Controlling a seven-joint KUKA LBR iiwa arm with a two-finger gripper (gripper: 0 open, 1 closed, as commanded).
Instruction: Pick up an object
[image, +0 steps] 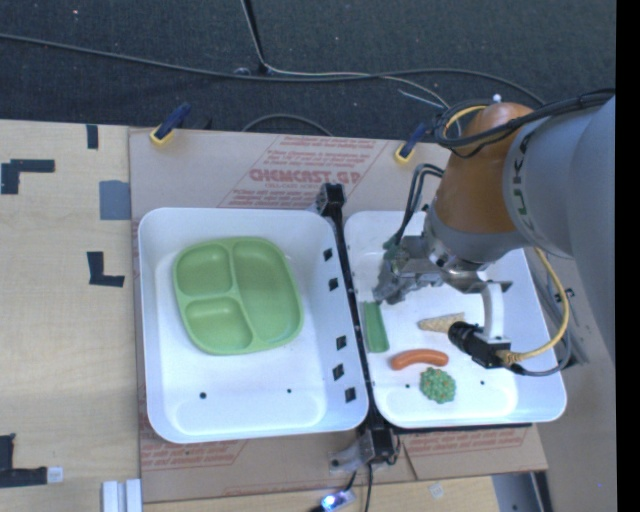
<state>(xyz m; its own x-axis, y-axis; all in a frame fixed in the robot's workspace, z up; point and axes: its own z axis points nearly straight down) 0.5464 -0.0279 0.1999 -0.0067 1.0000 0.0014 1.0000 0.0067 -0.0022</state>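
Note:
The right bin (530, 400) holds a green stick-shaped piece (375, 327) by its left wall, an orange-red sausage (419, 358), a green broccoli floret (437, 385) and a pale beige wedge (441, 322). My gripper (393, 282) hangs over the bin's left half, just above and to the right of the green stick's upper end. Nothing shows between its fingers.
The left bin (170, 400) carries a green divided plate (237, 294) with three compartments. A black divider with clips (345, 310) runs between the bins. The arm and its cables cover the right bin's upper right. Blue and yellow clamps (170, 122) hold the cardboard base.

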